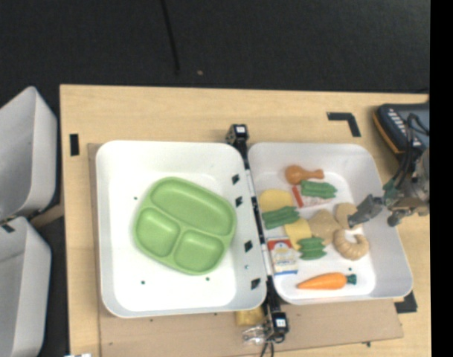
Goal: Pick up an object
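Arm (412, 181) cut off at right edge; claw (375, 208) blurred.

Gripper (380, 211) low at right; fingers (366, 208) spread, nothing between

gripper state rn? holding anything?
Gripper: over the right bin's right side, near the croissant; nothing visible between its fingers. Open or shut cannot be told.
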You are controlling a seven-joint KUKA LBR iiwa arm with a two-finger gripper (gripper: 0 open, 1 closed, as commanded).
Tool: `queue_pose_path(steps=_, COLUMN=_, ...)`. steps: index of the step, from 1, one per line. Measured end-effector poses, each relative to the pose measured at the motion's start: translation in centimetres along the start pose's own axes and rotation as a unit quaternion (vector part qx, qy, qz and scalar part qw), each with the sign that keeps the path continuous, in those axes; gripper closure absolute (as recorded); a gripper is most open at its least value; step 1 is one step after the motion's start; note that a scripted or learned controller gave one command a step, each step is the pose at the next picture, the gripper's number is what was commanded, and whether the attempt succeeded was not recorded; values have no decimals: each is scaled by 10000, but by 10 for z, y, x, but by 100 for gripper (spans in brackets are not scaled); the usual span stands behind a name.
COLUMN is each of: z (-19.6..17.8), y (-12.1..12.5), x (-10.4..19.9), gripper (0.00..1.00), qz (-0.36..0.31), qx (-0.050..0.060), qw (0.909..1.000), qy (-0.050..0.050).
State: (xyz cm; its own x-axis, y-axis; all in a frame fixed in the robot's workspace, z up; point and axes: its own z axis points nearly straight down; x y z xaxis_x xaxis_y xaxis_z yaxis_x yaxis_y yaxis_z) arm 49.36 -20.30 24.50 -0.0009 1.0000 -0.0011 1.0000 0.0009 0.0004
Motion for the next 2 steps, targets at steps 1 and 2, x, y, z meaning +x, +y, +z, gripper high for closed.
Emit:
queue_pose_path(steps=1, z=-11, y=1, x=-1, gripper=100, qz=-11, qx=-14, qw=10000, qy=-9)
queue_pose_path(steps=2, z=108, y=4, x=59, gripper=100, qz=-20, qx=41, qw=10000, qy=25)
